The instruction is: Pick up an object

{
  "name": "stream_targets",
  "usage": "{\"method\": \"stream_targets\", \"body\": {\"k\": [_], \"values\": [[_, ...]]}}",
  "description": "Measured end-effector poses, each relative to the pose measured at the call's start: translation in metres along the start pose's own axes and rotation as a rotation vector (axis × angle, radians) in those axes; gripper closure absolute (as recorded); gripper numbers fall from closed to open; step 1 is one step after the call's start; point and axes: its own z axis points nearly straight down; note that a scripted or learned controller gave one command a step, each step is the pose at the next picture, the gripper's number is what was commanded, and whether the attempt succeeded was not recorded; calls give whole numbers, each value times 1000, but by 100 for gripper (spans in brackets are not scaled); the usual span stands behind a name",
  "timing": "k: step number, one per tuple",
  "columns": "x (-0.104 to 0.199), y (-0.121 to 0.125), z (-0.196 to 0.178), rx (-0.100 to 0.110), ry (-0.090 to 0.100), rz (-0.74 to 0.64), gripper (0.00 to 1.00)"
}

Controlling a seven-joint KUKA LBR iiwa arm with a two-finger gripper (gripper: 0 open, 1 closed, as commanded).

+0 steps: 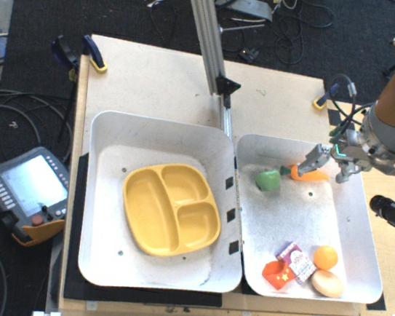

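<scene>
Now, closing in on the carrot

My hand (332, 165) hangs with fingers spread over the carrot (310, 175) at twelve o'clock in the right bin (364, 223); it looks light, stiff, probably slick, so I'd pinch mid-body.

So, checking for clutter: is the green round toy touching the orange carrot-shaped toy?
Apart: camera view shows white bin floor between the green round toy and orange carrot-shaped toy.
</scene>
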Motion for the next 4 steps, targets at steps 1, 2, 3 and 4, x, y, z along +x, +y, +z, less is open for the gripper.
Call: {"method": "stream_targets", "body": {"k": [1,2,3,4], "values": [[-7,-5,48,6,0,4,0],[-2,-15,105,6,1,3,0],[-2,-15,141,1,0,2,0],[-2,-14,130,-3,-1,3,100]]}}
